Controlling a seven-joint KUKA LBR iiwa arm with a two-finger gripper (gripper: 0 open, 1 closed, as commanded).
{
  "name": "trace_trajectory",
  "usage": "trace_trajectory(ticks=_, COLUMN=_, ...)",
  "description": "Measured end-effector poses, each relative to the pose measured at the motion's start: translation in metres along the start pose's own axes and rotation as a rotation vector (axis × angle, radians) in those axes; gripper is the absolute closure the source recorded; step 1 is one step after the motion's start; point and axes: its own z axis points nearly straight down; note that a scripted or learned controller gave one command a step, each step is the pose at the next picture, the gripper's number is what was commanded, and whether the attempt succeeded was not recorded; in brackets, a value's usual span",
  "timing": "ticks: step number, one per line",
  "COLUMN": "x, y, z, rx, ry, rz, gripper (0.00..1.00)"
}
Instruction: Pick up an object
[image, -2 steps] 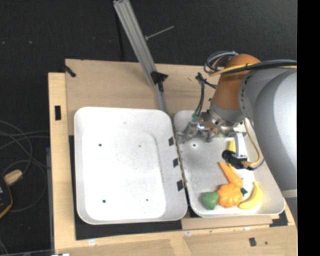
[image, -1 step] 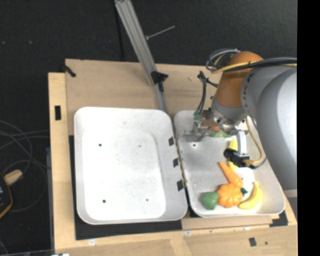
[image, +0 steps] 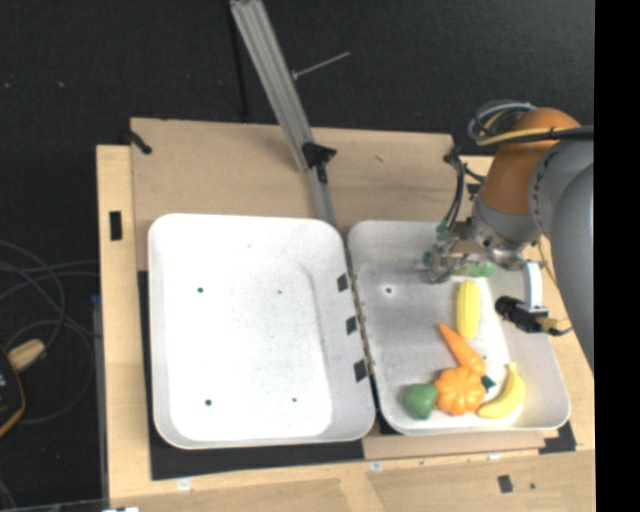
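Note:
The right bin (image: 400, 330) holds toy foods along its right side: a yellow corn cob (image: 467, 308), an orange carrot (image: 459, 346), an orange pumpkin (image: 459, 391), a green pepper-like piece (image: 421, 400) and a yellow banana (image: 505, 394). My gripper (image: 447, 262) hangs over the far part of this bin, just above the corn cob's far end. A small green thing (image: 481, 268) shows right beside it. Whether the gripper touches anything is hidden by the wrist.
The left bin (image: 245, 330) lies beside the right one, joined by dark clips (image: 352, 325). A grey metal pole (image: 285, 100) slants from the top down to the bins' far edge. Wooden bench (image: 230, 170) surrounds both bins. Cables lie at the far left.

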Motion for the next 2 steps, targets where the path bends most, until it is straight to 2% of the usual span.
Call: trace_trajectory(ticks=2, x=0.002, y=0.002, z=-0.022, rx=-0.003, ry=0.000, rz=-0.005, gripper=1.00)
